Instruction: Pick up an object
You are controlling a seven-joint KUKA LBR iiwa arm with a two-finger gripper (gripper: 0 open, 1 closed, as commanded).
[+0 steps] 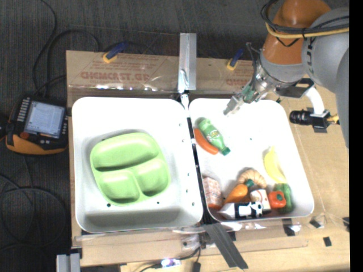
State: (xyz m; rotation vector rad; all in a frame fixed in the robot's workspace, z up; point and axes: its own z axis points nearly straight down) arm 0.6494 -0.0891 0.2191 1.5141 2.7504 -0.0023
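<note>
Bench: left bin [79,152] holds green tray [129,166]; right bin [295,152], toys.

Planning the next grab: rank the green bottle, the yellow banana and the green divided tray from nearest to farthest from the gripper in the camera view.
From the gripper, at the right bin's far edge:
1. Green bottle, just below-left of it, in the right bin.
2. Yellow banana, toward the right bin's right side.
3. Green divided tray, in the left bin.

Green tray [129,166], white bins [79,152], yellow banana [274,166], green bottle [212,134], orange carrot [236,193].
</note>
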